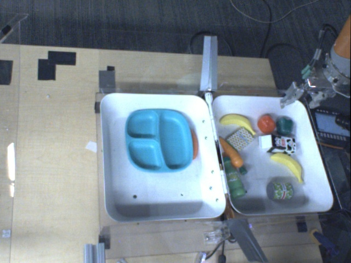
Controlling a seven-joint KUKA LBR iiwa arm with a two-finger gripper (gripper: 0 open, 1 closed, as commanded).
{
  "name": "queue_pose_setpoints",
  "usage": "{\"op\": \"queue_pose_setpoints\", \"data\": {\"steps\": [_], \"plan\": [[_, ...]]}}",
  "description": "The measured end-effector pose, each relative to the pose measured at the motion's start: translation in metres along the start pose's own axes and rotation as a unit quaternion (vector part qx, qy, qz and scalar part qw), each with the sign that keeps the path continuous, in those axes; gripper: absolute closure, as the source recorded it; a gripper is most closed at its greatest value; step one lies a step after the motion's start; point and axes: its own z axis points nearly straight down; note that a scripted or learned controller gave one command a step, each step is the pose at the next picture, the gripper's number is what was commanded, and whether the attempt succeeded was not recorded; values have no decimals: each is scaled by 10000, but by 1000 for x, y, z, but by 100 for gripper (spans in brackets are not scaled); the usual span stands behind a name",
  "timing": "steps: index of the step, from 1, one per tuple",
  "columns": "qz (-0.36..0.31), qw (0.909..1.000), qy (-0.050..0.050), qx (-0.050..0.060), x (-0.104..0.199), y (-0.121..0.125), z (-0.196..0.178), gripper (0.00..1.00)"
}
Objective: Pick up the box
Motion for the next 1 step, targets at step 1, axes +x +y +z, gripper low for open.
{"op": "queue_pose_setpoints", "data": {"steps": [1], "plan": [[562, 9984, 4, 9, 41, -10, 104, 0]]}}
